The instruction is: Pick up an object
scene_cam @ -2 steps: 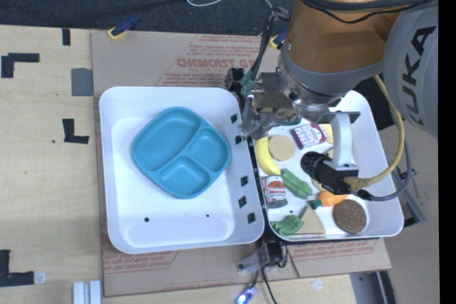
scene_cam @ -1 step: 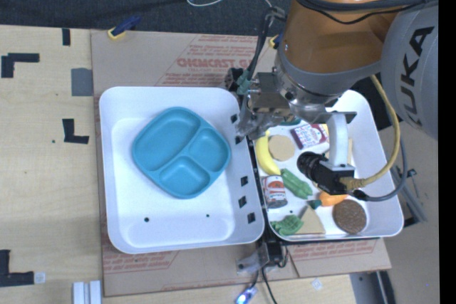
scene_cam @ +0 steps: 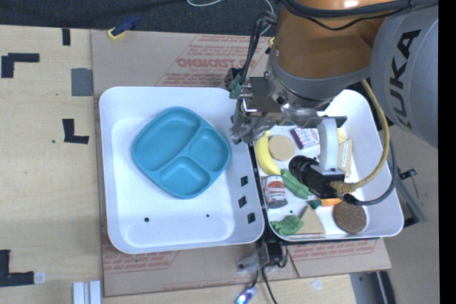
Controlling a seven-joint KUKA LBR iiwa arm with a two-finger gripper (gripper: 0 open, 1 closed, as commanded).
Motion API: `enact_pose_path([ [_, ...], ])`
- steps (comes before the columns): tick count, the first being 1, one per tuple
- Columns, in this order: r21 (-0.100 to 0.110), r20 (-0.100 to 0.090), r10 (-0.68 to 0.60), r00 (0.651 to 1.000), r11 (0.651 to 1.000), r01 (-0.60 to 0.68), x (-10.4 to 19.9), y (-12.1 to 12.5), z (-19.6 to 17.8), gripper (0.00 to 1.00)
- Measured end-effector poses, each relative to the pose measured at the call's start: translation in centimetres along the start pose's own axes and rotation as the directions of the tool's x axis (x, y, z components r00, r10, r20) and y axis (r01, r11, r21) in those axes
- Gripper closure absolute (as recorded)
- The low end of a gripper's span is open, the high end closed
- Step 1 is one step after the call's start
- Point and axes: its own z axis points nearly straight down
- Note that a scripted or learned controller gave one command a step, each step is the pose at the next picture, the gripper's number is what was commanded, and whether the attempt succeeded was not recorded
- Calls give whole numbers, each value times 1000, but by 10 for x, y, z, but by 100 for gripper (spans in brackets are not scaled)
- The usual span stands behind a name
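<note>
The arm (scene_cam: 342, 18) hangs over the right bin (scene_cam: 377, 146), its orange band covering the bin's twelve o'clock end. The pincer (scene_cam: 246, 126) sits at the bin's ten o'clock edge; whether it is apart or together cannot be told. Below it lie a banana (scene_cam: 265, 156), a small can (scene_cam: 275, 191), a brown round cookie (scene_cam: 350, 218) and green pieces (scene_cam: 288, 226). At nine o'clock, the left bin (scene_cam: 121, 210) holds a blue divided plate (scene_cam: 181, 152).

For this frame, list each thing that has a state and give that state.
blue divided plate: upright, lying flat in the left bin, compartments bare.
right bin: crowded with small items.
banana: lying in the right bin.
small can: on its side.
arm: reaching over the right bin.
</note>
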Motion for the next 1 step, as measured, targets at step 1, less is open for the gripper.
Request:
enact_pose_path([
  [1,-7,-2,0,1000,1000,0,-20,0,-58,100],
])
